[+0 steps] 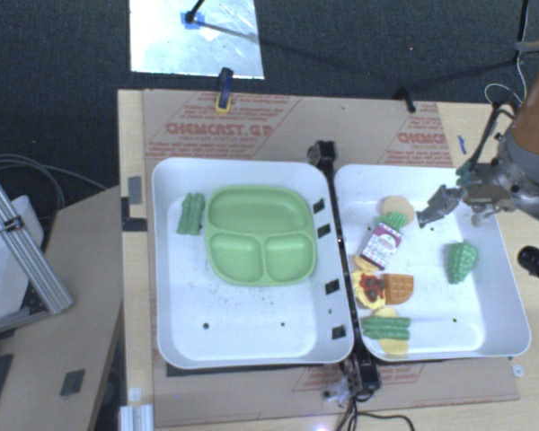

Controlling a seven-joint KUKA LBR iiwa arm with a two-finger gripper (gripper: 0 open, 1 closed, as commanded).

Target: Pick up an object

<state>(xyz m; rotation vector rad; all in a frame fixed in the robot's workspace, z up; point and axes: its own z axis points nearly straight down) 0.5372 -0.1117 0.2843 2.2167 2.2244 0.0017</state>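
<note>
Below the gripper [436, 206], fingers' state unclear: knobbly green toy vegetable [461, 261]; left of it, glossy snack packet [383, 244], smooth white bin [499, 326], cardboard-lined bench [251, 124].

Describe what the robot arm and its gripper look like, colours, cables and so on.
The grey metal arm carries an orange band above the wrist. Thin pale cables loop beside it. Its dark grey two-finger gripper looks blocky and angular, with no markings legible.
</note>
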